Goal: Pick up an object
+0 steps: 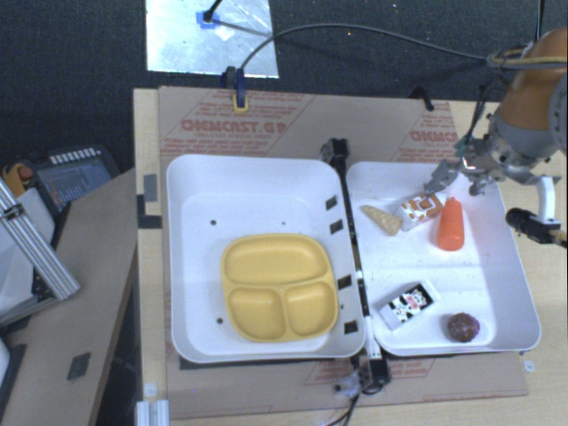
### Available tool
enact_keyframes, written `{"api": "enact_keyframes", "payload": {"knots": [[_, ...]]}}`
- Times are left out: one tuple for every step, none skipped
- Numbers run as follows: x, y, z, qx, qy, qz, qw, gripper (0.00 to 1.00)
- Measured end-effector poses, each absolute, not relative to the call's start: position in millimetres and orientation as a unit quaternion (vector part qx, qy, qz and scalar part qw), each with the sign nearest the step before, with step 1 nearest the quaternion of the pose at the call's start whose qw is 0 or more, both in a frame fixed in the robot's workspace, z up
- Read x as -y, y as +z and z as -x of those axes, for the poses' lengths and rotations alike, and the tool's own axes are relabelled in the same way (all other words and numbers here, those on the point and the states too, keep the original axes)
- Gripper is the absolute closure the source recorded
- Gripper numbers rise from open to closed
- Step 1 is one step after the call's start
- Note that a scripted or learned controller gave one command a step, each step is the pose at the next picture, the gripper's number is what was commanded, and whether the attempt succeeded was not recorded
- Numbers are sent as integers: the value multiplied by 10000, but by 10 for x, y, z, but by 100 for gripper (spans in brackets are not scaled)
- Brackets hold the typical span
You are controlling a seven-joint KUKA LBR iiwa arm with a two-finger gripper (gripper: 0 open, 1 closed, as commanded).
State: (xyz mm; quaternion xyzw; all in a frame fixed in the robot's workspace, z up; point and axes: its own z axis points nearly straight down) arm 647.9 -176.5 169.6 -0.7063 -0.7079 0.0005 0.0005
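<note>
Cardboard is lying under two white bins on the bench, and dark carpet is showing behind it.

Nearest to me, in the right bin (pixel 519 313), a small dark reddish ball (pixel 462 327) is sitting at the front, and just beside it a little black-and-white carton (pixel 408 304) is lying flat. Both are looking light; the ball may be rolling away under a finger, I think, so the carton's long sides are seeming the safer hold.

In the left bin (pixel 191 238), a yellow divided tray (pixel 278 286) is resting, and its three compartments are holding nothing.

Farther back in the right bin, an orange bottle-shaped toy (pixel 451 224) is lying, probably stiff and smooth, best taken across its body. Next to it, a small brown-and-white box (pixel 420 209) and a tan wedge (pixel 382 219) are lying close together.

At the far right, the gripper (pixel 460 177) is hovering over the back of this bin, near the small box. Its fingers are looking spread and are pinching nothing.
</note>
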Motion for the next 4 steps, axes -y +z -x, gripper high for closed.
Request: {"api": "enact_keyframes", "payload": {"knots": [[1853, 1183, -6429, 7074, 0, 7068, -3, 0], [1877, 1092, -6494, 7080, -48, 7061, -104, 0], [1887, 1237, -6529, 7085, -79, 7054, -163, 100], [1906, 1895, -6579, 7087, -22, 7055, -42, 100]]}}
